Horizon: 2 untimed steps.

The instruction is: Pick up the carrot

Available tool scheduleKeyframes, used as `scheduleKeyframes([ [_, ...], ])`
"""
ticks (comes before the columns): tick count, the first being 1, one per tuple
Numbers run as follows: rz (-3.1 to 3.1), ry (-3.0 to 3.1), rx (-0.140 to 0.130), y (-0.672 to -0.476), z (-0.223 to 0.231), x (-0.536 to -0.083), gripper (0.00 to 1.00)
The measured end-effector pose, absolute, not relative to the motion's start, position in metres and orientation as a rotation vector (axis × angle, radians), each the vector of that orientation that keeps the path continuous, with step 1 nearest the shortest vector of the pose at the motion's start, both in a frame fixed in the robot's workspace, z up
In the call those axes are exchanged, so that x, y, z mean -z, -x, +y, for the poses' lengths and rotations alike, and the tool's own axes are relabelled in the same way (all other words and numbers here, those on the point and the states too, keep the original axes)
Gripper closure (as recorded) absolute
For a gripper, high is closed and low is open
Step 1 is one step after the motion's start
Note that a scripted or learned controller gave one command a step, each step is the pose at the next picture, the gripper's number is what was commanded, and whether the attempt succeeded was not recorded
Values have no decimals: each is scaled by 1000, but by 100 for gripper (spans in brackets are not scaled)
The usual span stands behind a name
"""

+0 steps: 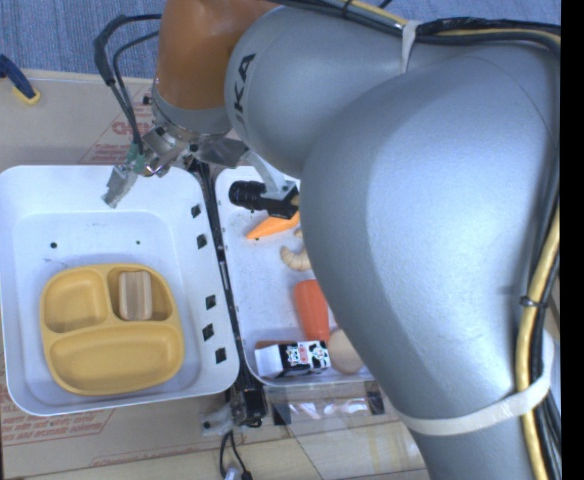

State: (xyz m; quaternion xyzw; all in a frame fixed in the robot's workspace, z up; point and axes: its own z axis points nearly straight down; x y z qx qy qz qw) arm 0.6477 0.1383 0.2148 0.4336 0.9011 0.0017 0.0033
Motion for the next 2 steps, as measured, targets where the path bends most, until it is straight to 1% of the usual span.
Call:
scheduleKeyframes([
  [1, 2779, -1471, 9, -648, 99, -168, 0],
  [2, 2806, -1402, 6, -658, -14, -203, 0],
])
